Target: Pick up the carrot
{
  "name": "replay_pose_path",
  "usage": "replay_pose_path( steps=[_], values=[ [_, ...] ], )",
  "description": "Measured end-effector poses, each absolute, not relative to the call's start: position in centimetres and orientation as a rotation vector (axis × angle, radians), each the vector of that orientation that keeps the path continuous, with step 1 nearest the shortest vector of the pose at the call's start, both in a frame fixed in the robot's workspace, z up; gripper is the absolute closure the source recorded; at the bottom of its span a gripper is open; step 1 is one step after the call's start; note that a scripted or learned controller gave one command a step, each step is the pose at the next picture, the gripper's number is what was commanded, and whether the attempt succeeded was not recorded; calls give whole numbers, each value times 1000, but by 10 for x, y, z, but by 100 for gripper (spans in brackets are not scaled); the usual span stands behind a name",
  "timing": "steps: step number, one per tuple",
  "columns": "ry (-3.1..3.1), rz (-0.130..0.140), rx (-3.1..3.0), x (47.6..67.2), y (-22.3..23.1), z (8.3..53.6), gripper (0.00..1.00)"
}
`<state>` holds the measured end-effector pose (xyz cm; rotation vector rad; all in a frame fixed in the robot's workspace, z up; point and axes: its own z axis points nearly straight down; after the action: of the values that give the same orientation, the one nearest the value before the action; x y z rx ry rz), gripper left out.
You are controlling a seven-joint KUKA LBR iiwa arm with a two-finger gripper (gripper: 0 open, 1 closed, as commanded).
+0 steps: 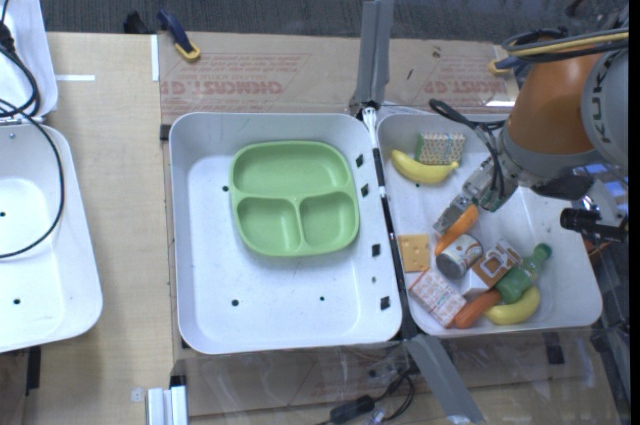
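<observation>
In the right bin my gripper is down low near the bin's middle, reaching in from the upper right. An orange carrot lies directly under its tip, touching it and partly covered by it. A second orange-red, carrot-like piece lies near the bin's front wall, apart from the gripper.
Around the gripper in the right bin lie a banana, a speckled sponge block, a cracker, a small can, a green bottle and another banana. In the left bin sits a green divided plate.
</observation>
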<state>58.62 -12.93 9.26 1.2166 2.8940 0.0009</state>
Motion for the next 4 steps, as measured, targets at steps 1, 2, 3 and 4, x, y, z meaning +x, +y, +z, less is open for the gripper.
replay_pose_path(
  steps=[1, 2, 3, 4],
  values=[
    [2806, 2, 1408, 553, -151, 93, 0],
    [2801, 4, 1412, 553, -152, 102, 100],
    [2802, 4, 1411, 553, -152, 102, 0],
    [2840, 1, 1339, 515, -153, 92, 0]
  ],
)
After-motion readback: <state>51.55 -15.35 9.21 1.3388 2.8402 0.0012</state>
